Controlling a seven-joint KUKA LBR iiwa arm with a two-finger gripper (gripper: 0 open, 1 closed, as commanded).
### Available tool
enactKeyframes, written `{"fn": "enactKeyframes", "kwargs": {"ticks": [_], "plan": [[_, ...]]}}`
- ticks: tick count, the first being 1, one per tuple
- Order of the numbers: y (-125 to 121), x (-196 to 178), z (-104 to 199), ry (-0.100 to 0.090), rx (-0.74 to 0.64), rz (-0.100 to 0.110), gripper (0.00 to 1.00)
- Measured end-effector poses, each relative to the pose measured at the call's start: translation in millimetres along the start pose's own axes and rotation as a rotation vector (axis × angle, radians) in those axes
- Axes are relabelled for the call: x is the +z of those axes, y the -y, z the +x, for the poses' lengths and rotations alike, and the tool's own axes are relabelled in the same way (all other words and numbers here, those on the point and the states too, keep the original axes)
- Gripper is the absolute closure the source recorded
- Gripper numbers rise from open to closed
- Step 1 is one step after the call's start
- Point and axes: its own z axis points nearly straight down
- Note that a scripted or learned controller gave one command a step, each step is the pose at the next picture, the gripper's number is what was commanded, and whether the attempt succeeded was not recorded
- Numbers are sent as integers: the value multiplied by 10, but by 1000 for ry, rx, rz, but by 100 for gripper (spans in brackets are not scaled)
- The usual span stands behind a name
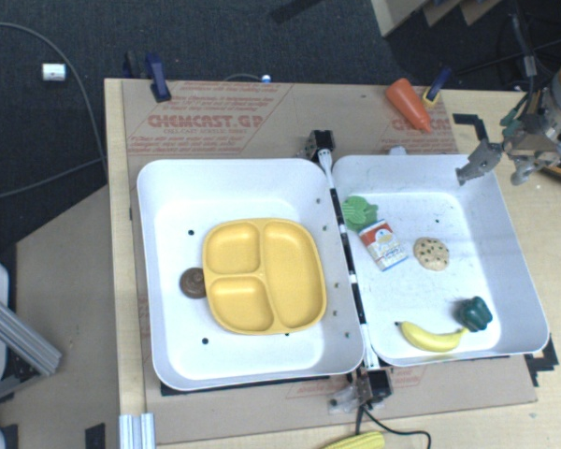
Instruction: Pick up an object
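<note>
Camera view, bench seen from above at a slant. Left bin [159, 251]: shallow, white; holds a yellow divided plate [263, 275] with three compartments, lying flat near the bin's middle, and a brown round cookie [193, 282] touching the plate's left edge, partly tucked under it. Right bin [505, 251]: shallow, white; holds a green leafy piece [359, 211] at the upper left by the divider, a small red-and-white carton [383, 246] just below and right of it, lying tilted, a pale chocolate-chip cookie [432, 253] just beside the carton on its right, a yellow banana [430, 337] along the lower edge, and a dark green pepper-like piece [475, 313] touching the banana's right end. Gripper [500, 162]: at the right bin's upper right corner, above the rim, well apart from every item in the bin; its two fingers are spread apart with nothing between them. Bench board outside the bins: an orange carrot-shaped piece [409, 105] lying near the upper edge, beside a blue clamp [437, 85]; a second blue clamp [156, 77] at the upper left.
</note>
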Motion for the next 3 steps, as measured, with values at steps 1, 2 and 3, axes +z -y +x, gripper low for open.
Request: {"fn": "enactKeyframes", "kwargs": {"ticks": [1, 2, 3], "plan": [[-276, 805, -305, -1, 1, 3, 0], [1105, 1688, -165, -2, 2, 3, 0], [1294, 1682, -80, -2, 1, 2, 0]]}}
